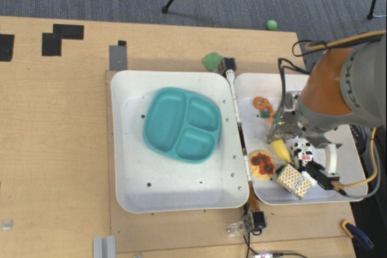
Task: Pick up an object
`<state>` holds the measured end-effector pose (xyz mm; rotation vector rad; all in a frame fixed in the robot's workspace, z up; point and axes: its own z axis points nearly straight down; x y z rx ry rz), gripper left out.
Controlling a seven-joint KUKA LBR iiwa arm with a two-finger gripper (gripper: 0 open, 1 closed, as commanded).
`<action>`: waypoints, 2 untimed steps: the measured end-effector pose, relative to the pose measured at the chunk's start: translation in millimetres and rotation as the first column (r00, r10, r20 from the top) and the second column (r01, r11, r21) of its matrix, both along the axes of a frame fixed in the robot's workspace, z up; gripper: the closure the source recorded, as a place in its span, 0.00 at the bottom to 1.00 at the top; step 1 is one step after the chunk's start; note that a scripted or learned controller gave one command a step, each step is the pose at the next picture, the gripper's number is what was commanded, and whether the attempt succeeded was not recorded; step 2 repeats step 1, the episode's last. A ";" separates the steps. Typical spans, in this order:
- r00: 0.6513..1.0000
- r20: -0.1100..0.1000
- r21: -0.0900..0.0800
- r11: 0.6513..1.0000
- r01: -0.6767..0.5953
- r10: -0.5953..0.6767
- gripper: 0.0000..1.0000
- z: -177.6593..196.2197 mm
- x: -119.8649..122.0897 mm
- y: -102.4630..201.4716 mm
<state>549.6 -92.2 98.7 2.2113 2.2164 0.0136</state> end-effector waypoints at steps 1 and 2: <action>1.000 -0.008 0.001 1.000 -0.003 0.003 1.00 119.0 -34.4 29.8; 1.000 -0.008 0.001 1.000 -0.003 0.003 1.00 119.0 -34.4 29.8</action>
